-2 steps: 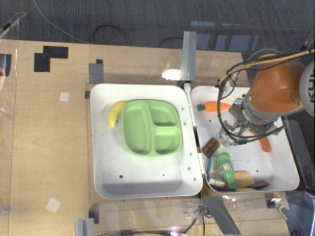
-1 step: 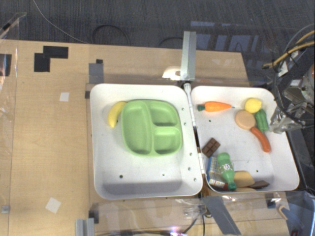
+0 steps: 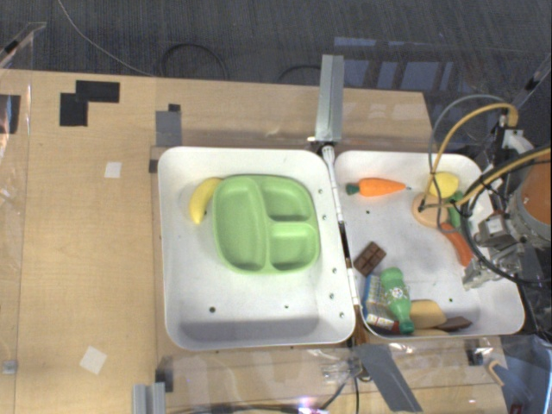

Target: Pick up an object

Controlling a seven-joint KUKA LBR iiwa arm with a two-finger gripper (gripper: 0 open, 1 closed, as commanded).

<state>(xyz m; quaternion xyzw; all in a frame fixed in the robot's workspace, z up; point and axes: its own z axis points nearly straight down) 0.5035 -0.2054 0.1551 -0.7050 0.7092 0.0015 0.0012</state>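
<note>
Arm at the right edge of the frame, over the right white bin [image 3: 509, 317].
Its end effector [image 3: 485, 270] hangs at that bin's right rim; whether it is clenched or released cannot be told. Nearby lie an orange plastic carrot [image 3: 379, 188], a brown chocolate block [image 3: 369, 257] and a green bottle [image 3: 397, 296]. The left white bin [image 3: 185, 309] holds a green divided plate [image 3: 263, 222] touching a yellow banana [image 3: 202, 199].

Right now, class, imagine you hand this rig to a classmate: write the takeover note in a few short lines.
Claw: at the right bin's right edge, low; grip unclear, nothing seen held.
Right bin: carrot, chocolate piece, green bottle, yellow item, an orange piece near the claw.
Left bin: green divided tray, banana beside it.
Done: no pick visible.
Left: grasp and lift one object.
</note>
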